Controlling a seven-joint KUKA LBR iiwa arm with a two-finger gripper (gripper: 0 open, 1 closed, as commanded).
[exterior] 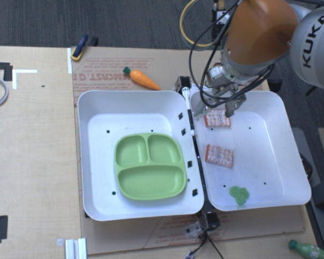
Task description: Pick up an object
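A small red-and-white patterned packet (217,118) lies near the back-left corner of the right bin (281,144), close to the wall it shares with the left bin (97,144). The gripper (218,108) is directly over this packet, with a finger (230,106) just beside the packet's right end and another at its left, so the fingers are parted around it; whether they touch it cannot be told from this angle. The grey arm (308,42) with its orange band (259,23) reaches in above, and black and yellow cables (197,15) loop beside the wrist.

A second packet (220,156) of the same pattern lies just in front of the first, apart from it, tilted slightly. A small green toy (238,194) rests near the front wall of the same bin.

The left bin holds a green divided plate (150,167) with 3 compartments, lying flat in the middle.

On the counter (32,161) behind the left bin lies an orange carrot (142,79) with a green top. Further left is a blue-and-yellow object (79,47). A green bottle (308,248) lies at the front-right corner.
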